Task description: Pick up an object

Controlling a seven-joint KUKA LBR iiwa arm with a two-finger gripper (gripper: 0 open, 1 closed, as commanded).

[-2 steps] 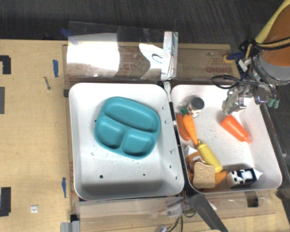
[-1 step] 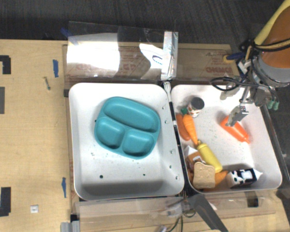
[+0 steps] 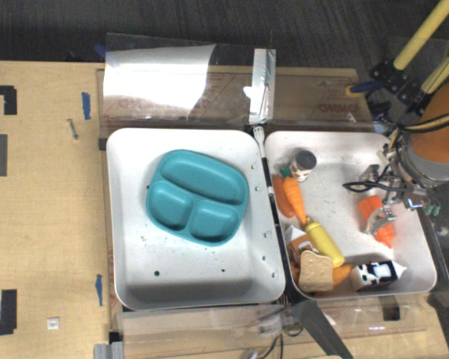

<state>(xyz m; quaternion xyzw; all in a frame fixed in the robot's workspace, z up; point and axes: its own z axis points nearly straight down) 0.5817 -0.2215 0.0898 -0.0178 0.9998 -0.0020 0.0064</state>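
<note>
A smooth teal plastic tray [image 3: 198,196] with three dips lies in the left bin [image 3: 127,260], and right of it, past a carrot [image 3: 291,195] and bread slice [image 3: 315,271], the gripper [image 3: 380,214] touches an orange toy [image 3: 374,206], jaws unclear.

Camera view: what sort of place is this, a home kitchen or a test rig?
Likely a lab bench set up for robot picking trials: two white bins sit side by side on a taped board, toy food such as a carrot lies loose, and the hand reaches in.
</note>
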